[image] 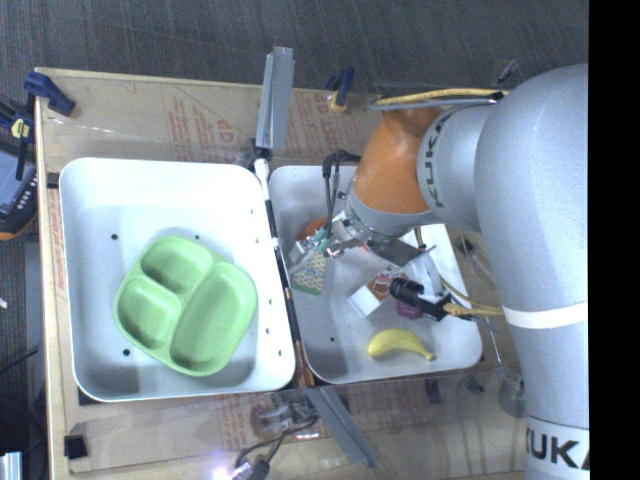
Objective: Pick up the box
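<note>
A dark ribbed carpet floor surrounds a brown plywood bench with faint red printing, on which two shallow white plastic bins with rounded corners sit side by side. The left white bin holds a glossy lime-green plastic plate with three moulded compartments, lying flat toward the bin's near half. The right white bin is more crowded: a smooth curved yellow banana lies near its front wall, and just beyond it sits a small white box, flat-faced and angular, close to the bin's middle. Beside the box to the right is a small dark purple and brown item too blurred to identify, and to the left, near the dividing wall, a crinkled packet with a green and red print. The bulky grey metal arm with its rounded orange band reaches in from the right and descends over the far half of this bin; its gripper is above the packet, apart from the box, and whether its claw is apart or together cannot be told. Blue clamps grip the bench's far edge.
</note>
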Tool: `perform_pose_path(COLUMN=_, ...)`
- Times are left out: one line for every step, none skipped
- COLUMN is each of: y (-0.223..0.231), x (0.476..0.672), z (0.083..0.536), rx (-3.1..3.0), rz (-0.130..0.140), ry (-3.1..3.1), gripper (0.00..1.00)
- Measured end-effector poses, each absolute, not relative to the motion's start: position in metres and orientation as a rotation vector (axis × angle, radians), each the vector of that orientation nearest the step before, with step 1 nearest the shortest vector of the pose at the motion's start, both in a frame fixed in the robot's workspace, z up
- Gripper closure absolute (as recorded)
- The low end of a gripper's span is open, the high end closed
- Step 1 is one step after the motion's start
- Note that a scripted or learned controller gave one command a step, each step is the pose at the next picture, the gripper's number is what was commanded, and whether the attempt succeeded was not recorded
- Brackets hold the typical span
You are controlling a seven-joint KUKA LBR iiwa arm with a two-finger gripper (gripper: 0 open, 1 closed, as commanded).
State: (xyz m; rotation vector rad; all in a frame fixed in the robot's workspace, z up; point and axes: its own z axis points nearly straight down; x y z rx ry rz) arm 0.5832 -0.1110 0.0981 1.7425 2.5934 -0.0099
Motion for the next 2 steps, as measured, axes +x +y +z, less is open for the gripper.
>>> perform_pose_path(y=-0.1094, x=0.5715, z=0.0954, rx=2.022, rz=-0.007, ry=2.391, gripper=0.0)
perform_pose_path(y=-0.1066, x=0.571, z=0.1041, rx=2.015, rz=-0.01, ry=2.405, gripper=1.0)
